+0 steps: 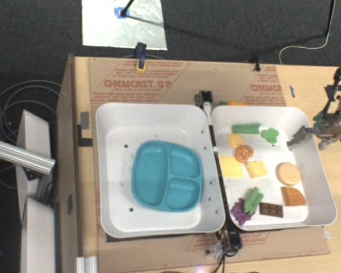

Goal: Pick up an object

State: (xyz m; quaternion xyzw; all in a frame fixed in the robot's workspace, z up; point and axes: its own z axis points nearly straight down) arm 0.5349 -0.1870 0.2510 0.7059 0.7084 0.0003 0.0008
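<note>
Overhead slanted view of both bins (159,115)

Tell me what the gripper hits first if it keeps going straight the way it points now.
The gripper sits at the right bin's right rim, pointing left across it. Going straight on, it would probably meet the green broccoli-like piece first, then the green bar. Its height above them is unclear, so it might pass over.

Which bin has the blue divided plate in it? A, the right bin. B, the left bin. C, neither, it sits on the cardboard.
B: the blue divided plate lies flat in the left bin, while the right bin holds the small toy food pieces.
</note>
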